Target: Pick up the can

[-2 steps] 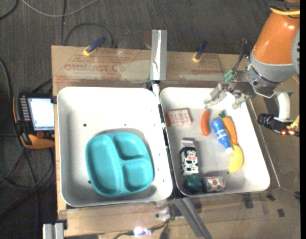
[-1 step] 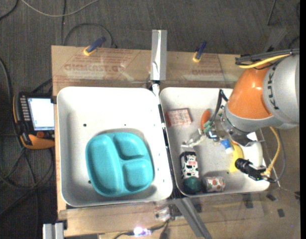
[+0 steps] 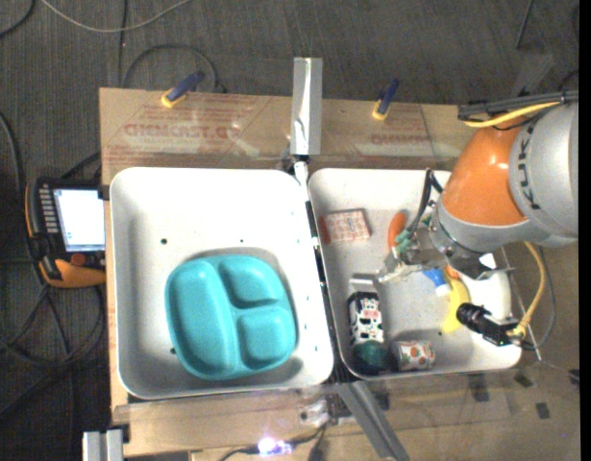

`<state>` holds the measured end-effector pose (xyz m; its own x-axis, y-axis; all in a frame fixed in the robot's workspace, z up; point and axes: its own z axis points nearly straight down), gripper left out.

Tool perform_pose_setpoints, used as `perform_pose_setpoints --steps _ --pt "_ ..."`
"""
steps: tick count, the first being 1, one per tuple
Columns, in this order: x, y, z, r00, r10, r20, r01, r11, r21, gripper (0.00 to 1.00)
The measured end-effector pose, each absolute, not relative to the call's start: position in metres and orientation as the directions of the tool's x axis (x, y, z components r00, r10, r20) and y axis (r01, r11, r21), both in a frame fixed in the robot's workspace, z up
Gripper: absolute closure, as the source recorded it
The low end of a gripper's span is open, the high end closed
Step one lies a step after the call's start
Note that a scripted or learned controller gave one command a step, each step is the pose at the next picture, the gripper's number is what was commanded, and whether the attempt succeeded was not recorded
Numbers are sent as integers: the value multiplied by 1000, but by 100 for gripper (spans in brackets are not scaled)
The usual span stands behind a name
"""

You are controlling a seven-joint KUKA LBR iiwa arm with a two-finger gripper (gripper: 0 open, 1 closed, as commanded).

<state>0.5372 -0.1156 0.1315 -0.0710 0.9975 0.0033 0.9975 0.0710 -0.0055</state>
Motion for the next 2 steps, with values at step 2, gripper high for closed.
perform_pose_setpoints --steps 2 --pt "628 -140 228 317 948 -6 948 -317 -2 100"
